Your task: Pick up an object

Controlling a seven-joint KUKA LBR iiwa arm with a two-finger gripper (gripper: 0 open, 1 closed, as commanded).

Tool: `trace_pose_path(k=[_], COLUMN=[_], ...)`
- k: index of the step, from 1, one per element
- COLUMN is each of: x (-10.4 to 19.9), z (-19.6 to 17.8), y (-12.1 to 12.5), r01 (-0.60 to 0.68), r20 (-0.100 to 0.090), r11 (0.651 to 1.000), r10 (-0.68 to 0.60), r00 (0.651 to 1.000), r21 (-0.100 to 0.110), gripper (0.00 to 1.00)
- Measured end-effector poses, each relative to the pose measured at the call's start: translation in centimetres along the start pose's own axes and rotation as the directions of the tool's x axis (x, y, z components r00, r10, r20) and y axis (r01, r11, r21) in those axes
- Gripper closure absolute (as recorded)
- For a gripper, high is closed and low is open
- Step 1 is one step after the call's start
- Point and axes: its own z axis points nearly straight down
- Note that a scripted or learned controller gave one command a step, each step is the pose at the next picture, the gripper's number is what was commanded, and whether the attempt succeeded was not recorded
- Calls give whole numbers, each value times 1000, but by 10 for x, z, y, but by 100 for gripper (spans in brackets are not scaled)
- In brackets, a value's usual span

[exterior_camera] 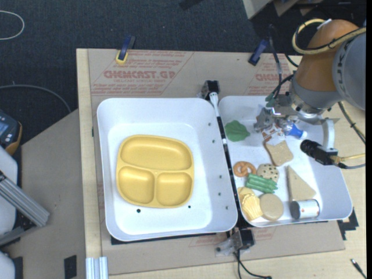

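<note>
Nearby, glossy compartmented yellow tray.

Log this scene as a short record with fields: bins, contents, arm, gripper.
left bin: holds a yellow three-compartment plastic tray
right bin: holds small toy foods, among them a green leaf-shaped piece, a brown pretzel, a tan bread slice and a silver can
arm: enters from the right, over the right bin's far end
gripper: low over the right bin, beside the leaf-shaped piece; nothing seen held
</note>
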Motion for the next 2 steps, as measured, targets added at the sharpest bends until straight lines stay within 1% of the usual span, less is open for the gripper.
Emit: trace_pose_path(k=[2], x=[-1], z=[-85], y=[6], r01=[1], r20=[0], r11=[1000], r10=[-1], r00=[1000], r21=[-1], gripper=[100])
